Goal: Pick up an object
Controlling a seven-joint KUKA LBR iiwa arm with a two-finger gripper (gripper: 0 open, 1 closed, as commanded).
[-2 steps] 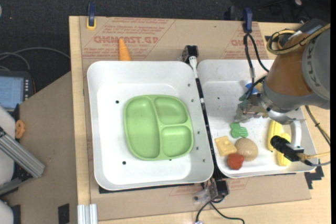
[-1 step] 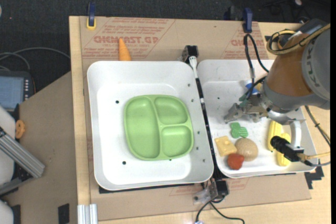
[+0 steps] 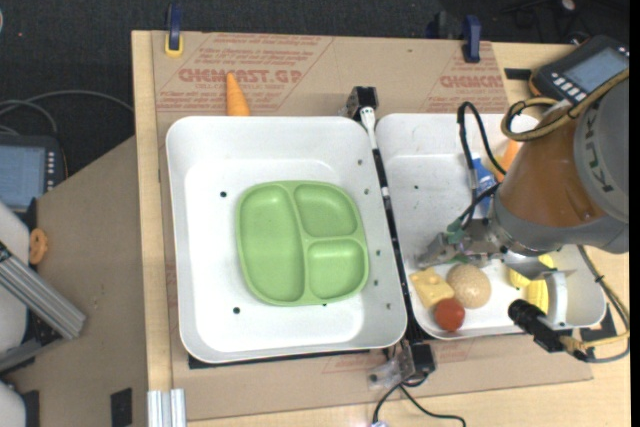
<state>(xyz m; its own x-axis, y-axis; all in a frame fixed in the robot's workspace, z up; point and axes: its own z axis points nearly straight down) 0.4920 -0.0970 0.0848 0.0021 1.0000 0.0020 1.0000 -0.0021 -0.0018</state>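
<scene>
The gripper [image 3: 455, 240] hangs low in the right bin [image 3: 425, 150], directly above a cluster of small items at the near edge. Whether it is spread or closed cannot be determined; the arm [image 3: 560, 185] hides most of it.

Risk: the items lie touching, so a descent may push them apart or trap two together.

The likely target is a pale, rounded, egg-like piece [image 3: 470, 285], between a yellow wedge [image 3: 432, 288] and a red ball [image 3: 450, 315].
</scene>
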